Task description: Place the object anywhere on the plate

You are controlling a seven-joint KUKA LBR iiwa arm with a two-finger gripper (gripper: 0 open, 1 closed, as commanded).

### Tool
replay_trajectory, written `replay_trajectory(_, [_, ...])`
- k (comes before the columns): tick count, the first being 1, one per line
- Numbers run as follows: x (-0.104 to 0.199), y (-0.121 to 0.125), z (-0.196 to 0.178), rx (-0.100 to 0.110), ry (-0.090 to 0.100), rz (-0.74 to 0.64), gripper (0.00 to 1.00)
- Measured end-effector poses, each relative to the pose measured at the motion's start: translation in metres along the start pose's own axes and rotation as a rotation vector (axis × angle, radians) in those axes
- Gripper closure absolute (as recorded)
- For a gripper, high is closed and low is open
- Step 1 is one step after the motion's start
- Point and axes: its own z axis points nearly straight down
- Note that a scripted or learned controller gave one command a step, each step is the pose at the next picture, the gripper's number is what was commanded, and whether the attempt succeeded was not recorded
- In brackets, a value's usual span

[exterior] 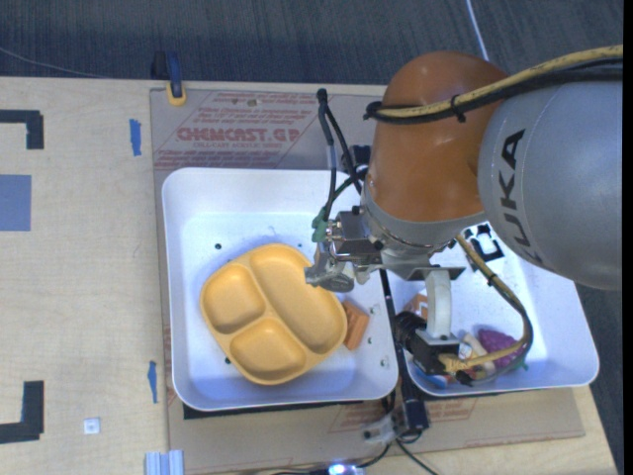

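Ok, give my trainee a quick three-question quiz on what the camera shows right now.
1. True or false: the yellow plate lies in the left bin.
2. How many compartments does the plate have? A) two B) three C) five
3. Fill in: the small orange object lies in the left bin, just off the plate's ____ edge.

Key: 1 true. 2 B. 3 right, beneath the gripper.

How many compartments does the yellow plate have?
3. The yellow plate has one compartment at its left, one at its lower middle, and one larger along its upper right, whose edge near the claw is partly covered.
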Motion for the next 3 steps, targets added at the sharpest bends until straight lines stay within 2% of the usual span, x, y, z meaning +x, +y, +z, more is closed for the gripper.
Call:
replay_trajectory(1, [0.000,0.000,0.000,-0.001,0.000,0.001,0.00])
replay_trajectory(2, [-0.007,0.053,0.076,0.001,-0.001,0.004,0.00])
replay_trajectory(3, [-0.007,0.054,0.066,-0.003,0.000,0.004,1.00])
